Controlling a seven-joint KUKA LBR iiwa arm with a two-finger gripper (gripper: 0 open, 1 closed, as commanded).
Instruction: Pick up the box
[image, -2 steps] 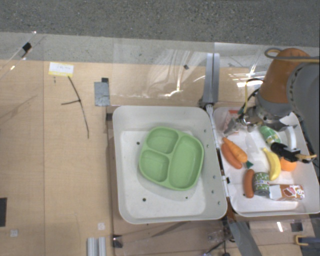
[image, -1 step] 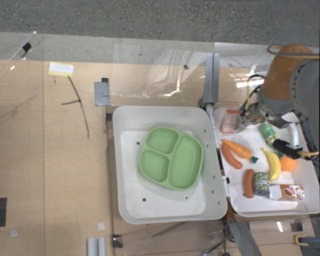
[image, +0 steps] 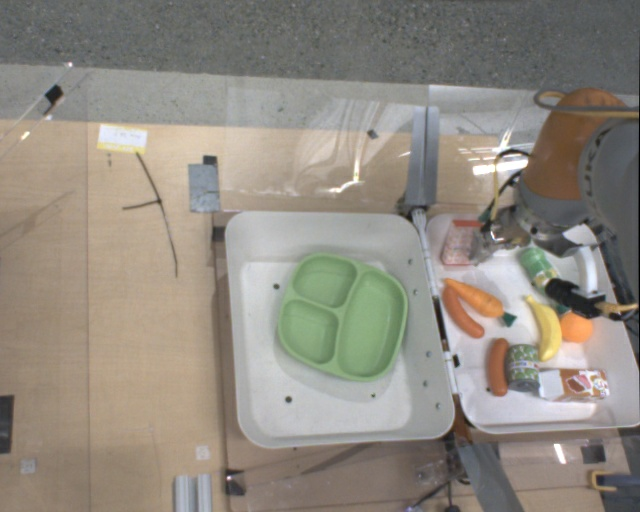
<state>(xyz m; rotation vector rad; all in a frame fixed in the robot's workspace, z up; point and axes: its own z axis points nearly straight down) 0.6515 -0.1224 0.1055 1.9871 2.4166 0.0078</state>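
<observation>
The gripper (image: 497, 232) hangs low over the far end of the right bin (image: 560, 424), under the grey wrist and orange band of the arm (image: 575, 165). Whether the gripper is apart or together cannot be determined from the camera view, and nothing can be seen clamped in it. The box (image: 460, 243), a flat reddish-pink and white pack, lies on the bin floor just beside the gripper on its view-left side, close against the bin's far left corner. Contact between the two cannot be confirmed. The print on the box is too small to read. Nearer the camera than the gripper lie a green bottle (image: 540, 266), a carrot (image: 473, 298), a banana (image: 545, 328) and an orange (image: 576, 329). Further toward the near rim lie a can (image: 522, 367) with a green patterned label and a small white carton (image: 575, 384) with brown and red print, neither legible. Well to the gripper's view-left, the left bin (image: 236, 300) holds a green divided plate (image: 342, 317). On the bench (image: 100, 330) beyond, a yellow label (image: 122, 138) carries writing that cannot be read.
</observation>
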